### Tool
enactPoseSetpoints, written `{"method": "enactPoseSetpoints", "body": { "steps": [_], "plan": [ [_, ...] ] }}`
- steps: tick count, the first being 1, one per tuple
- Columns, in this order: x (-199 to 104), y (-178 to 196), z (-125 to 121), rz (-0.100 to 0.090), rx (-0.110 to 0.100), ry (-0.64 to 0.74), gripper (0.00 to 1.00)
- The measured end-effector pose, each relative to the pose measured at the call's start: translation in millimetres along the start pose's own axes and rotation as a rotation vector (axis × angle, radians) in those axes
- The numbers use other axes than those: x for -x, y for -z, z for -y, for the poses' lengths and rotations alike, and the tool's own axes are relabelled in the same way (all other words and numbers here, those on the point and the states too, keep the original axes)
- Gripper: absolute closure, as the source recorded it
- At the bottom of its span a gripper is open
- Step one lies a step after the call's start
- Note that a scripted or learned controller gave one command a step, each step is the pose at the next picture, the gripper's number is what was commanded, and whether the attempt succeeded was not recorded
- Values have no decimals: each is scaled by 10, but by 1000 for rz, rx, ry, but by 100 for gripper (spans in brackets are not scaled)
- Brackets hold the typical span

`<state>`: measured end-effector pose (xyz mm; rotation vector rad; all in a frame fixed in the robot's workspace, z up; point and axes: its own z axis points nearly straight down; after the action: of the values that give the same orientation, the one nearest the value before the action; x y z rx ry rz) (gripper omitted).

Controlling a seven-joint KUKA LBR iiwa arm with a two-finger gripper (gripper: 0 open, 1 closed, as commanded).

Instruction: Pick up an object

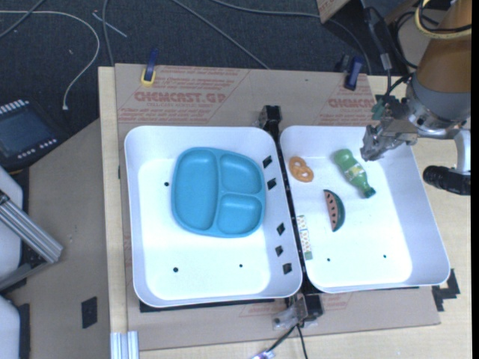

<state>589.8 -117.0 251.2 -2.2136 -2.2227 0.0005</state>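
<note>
Watermelon slice [333, 209] in right bin [419, 230]; board [179, 96] reads "CHEMCAST GP"; claw [372, 149] state unclear.

The arm [441, 66] reaches in from the right of the camera view, its orange band above the grey wrist. The gripper [372, 149] hangs at its end, pointing down and to the left.

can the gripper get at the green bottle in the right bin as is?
Probably yes. The gripper hovers just right of the green bottle, which lies alone on the right bin floor; the pretzel and watermelon slice lie apart from it.
</note>
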Motion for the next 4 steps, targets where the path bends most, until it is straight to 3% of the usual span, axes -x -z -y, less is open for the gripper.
{"method": "enactPoseSetpoints", "body": {
  "steps": [4],
  "plan": [
    [-2067,-127,658,0,-1,2,100]
  ]
}}
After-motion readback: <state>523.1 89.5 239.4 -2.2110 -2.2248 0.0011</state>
